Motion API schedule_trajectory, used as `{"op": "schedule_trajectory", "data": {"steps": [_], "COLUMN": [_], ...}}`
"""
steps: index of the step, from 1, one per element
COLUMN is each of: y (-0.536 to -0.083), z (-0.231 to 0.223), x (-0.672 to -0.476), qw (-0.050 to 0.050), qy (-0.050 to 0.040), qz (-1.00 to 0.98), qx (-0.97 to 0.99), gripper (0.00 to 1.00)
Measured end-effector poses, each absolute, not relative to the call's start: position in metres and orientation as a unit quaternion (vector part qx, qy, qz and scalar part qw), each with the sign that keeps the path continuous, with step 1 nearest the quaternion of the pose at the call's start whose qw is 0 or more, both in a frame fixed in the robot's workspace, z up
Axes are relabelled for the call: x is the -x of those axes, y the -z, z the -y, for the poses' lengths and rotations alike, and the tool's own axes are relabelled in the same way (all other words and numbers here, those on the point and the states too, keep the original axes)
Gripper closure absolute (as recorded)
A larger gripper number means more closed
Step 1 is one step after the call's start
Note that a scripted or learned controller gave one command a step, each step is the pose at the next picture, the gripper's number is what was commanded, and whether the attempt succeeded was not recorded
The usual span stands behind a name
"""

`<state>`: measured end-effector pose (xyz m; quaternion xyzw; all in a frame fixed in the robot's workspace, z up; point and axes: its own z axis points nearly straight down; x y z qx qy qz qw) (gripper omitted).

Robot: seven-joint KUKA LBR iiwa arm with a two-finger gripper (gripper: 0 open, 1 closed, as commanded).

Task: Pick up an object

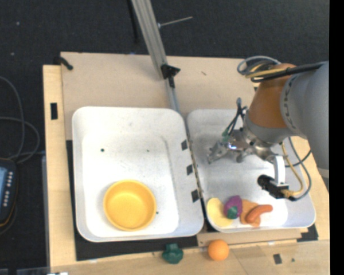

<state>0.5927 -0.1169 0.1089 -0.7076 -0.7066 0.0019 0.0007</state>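
In the right bin (218, 182), along its front edge, lie several small toy foods: a pale yellow piece (214, 208), a purple and green piece (233, 205) and an orange-red one (257, 212). A yellow bowl (129, 204) sits at the front of the left bin (126, 136). My gripper (223, 149) hangs over the middle of the right bin, pointing left, well behind the toy foods. I see nothing between its fingers.
An orange ball (218, 250) and a small green object (172, 254) lie on the bench in front of the bins. A metal pole (155, 39) slants up behind the bins. Cables trail by the arm's wrist (281, 182).
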Motion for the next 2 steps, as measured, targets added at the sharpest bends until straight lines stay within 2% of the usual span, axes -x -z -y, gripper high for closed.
{"op": "schedule_trajectory", "data": {"steps": [1, 2], "y": [-0.101, -0.112], "z": [0.118, 0.119], "x": [-0.593, -0.594], "qw": [0.000, -0.001], "qy": [-0.0009, 0.0007], "qz": [0.706, 0.705], "qx": [0.708, 0.709], "gripper": [0.00, 1.00]}}
